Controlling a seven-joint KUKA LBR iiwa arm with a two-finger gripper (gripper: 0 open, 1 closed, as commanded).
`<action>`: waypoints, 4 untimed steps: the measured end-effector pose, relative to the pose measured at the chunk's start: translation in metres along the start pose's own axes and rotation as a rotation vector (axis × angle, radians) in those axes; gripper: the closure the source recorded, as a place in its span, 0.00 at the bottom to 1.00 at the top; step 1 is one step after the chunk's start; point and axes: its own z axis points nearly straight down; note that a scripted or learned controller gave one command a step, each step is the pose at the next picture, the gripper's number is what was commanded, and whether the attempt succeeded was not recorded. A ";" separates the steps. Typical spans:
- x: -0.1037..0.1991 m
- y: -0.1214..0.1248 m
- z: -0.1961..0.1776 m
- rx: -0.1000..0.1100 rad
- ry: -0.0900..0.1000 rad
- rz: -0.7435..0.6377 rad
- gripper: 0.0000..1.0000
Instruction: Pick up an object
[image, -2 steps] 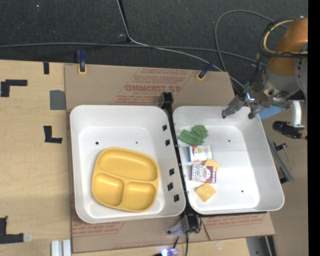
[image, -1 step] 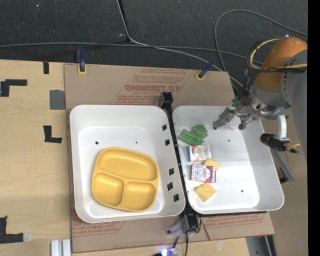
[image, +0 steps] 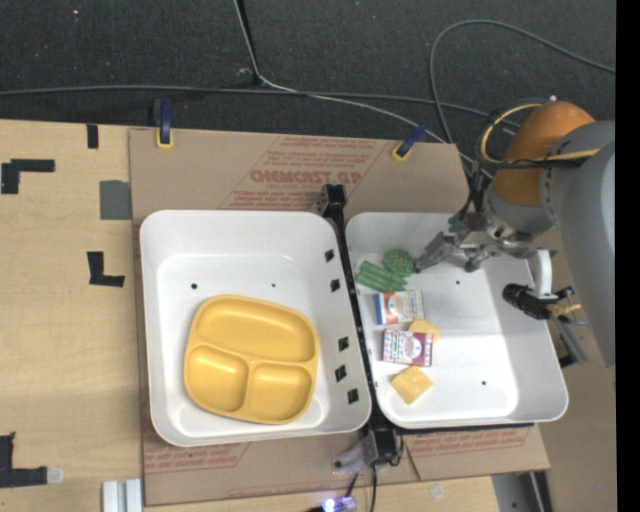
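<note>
Left bin: shallow white plastic bin (image: 160, 260) holding a yellow three-compartment plastic tray (image: 252, 357); the tray lies flat in the bin's lower half; untouched
Right bin: shallow white plastic bin (image: 520, 385) with all the small items crowded along its left side, next to the divider
Arm: grey arm with an orange band (image: 535, 150) reaching in over the right bin's upper right corner
Gripper: two-finger metal gripper (image: 440, 252) low over the bin's upper part, just right of the green item; whether its fingers are spread or closed I cannot tell; nothing shows between them
Green item: soft green leafy-looking toy (image: 388, 270); nearest candidate; resting on the bin floor
Cartons: two small printed card packets, one pale (image: 399, 306), one pink and purple (image: 407, 347); both lying flat
Cheese: yellow wedge-shaped block (image: 411, 384) lowest in the pile; a smaller yellow piece (image: 425, 328) beside the packets
Progress: judged early; no object lifted; approach, grasp and lift all remain
</note>
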 end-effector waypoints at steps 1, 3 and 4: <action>0.000 0.002 -0.015 -0.004 -0.002 -0.002 1.00; 0.019 0.008 -0.127 -0.004 0.003 0.001 1.00; 0.019 0.009 -0.181 -0.005 0.002 0.001 1.00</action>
